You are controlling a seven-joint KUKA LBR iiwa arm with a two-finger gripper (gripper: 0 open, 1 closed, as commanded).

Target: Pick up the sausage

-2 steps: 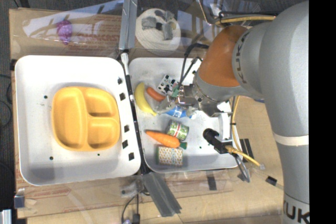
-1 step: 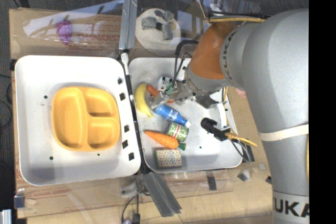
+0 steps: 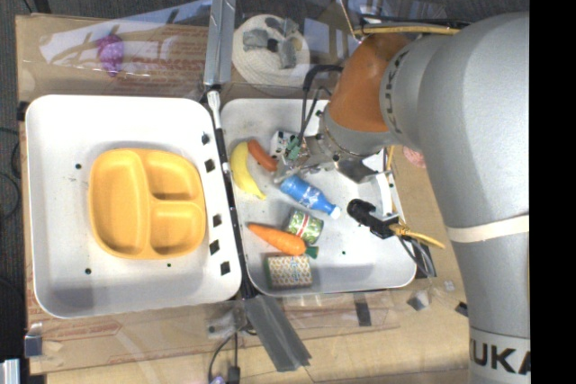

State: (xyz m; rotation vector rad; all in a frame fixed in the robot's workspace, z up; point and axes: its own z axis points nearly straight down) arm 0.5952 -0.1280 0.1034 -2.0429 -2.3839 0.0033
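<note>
The sausage (image 3: 262, 156), a short red-orange link, lies in the upper left part of the right bin (image 3: 387, 270), touching the top of a yellow banana (image 3: 245, 172). My gripper (image 3: 292, 152) hangs low in that bin just to the right of the sausage, its tip close to the sausage's right end. The grey arm and its orange band hide the bin's upper right part. Nothing is visibly held between the gripper's tips.
A blue bottle (image 3: 308, 194), a green can (image 3: 305, 226), a carrot (image 3: 277, 237) and a patterned block (image 3: 289, 271) crowd the right bin below the gripper. The left bin (image 3: 54, 283) holds a yellow divided plate (image 3: 148, 200). A white roll (image 3: 269, 49) sits behind the bins.
</note>
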